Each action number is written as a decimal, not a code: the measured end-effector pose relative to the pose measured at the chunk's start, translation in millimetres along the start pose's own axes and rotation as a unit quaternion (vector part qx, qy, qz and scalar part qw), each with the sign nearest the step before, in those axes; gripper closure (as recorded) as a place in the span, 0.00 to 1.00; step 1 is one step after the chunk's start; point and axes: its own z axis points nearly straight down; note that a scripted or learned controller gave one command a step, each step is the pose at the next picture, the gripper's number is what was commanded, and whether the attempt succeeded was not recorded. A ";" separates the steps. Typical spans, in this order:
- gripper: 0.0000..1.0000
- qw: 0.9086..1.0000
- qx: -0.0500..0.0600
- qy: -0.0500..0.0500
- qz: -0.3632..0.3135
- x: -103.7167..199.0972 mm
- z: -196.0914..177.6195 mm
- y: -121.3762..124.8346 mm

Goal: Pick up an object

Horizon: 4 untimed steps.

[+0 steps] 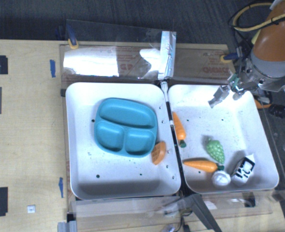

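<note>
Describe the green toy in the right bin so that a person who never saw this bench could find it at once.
Start at the right bin, the one without the blue divided plate. Look toward its near end, where several small things lie together. The green bumpy toy vegetable lies just above the carrot that lies crosswise; it is the only green, knobbly piece, while its neighbours are orange, white, or black and white.

faint reddish print on the cardboard strip (207,67) behind the bins, too blurred to read, black-and-white marks on small box (244,169), illegible

Tray (125,126) in left bin (79,144); carrots (200,165), cube (244,169) in right bin (263,129).
</note>
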 end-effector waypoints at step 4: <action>1.00 0.999 -0.007 -0.002 0.051 95.6 24.3 -33.9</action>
